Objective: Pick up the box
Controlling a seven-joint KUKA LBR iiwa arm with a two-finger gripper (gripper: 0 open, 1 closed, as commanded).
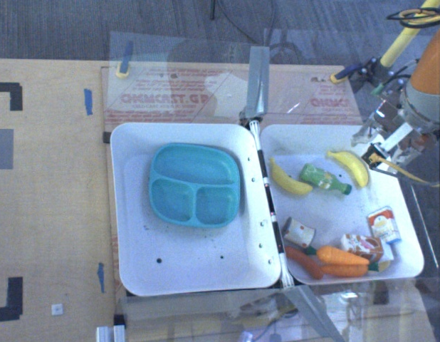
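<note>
Grey carpet surrounds a wooden bench (42,212) bearing two white bins. Far left of the gripper, the left bin (127,262) holds a blue divided plate (196,185). Printed cardboard (170,95) behind is unreadable. The box (384,227), label illegible, lies untouched in the right bin (412,258), below the gripper (386,147); finger state cannot be told. Pickup not started.

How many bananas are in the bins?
2. Both lie in the right bin: one banana near its left wall, beside the green bottle, and the other banana on the bottle's far side, toward the back right. None looks hidden.
</note>
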